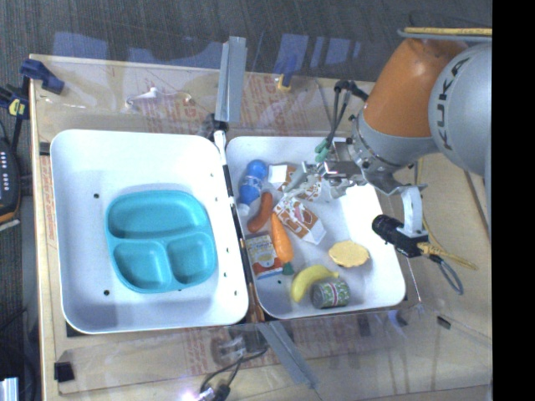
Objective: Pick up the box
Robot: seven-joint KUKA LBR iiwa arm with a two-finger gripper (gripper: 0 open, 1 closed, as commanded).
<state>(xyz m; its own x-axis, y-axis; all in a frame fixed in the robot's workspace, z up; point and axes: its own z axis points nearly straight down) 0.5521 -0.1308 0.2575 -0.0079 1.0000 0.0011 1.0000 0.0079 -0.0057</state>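
White and orange, the box (299,218) is lying tilted near the middle of the right bin (380,274). We are seeing the gripper (322,174) hanging just at its one o'clock, the arm (418,98) reaching in from three o'clock; its state we cannot tell. Crowding the box are one carrot (281,239), one sausage (262,211), one blue bottle (253,180), one banana (306,280) and one can (332,293). One teal tray (160,239) is sitting in the left bin (75,161).

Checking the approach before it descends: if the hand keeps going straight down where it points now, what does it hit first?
Probably the white and orange box, lying tilted in the right bin just below the hand. Depth is unclear from this slanted view.
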